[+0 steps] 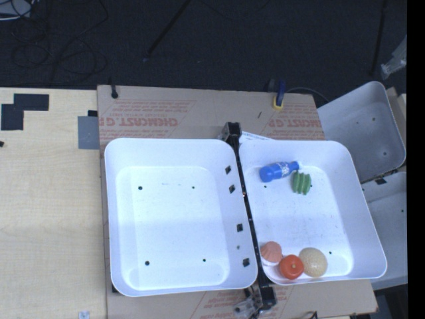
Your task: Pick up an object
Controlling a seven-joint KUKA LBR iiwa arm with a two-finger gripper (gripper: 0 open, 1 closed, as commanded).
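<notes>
Gripper state: can't tell from this view, so the approach has to be judged from the rig alone, w/ the arm reaching in from the right side.

All pickable things sit in the right bin (358,198); the left bin (119,198) has none. Two clusters. Far end: blue bottle (278,171), lying down, long axis roughly left-right w/ a slight tilt, and a green piece (302,182) just beside it to the right, long axis near-far. Near end, against the wall: pink ball (271,251), red ball (291,266) and yellow ball (313,261), touching or nearly so, packed tight.

Judgement: bottle is the cleaner target, w/ more room around it; fingers should close across its short axis, i.e. near-far. The ball cluster risks a blocked or glancing grasp near the wall
</notes>
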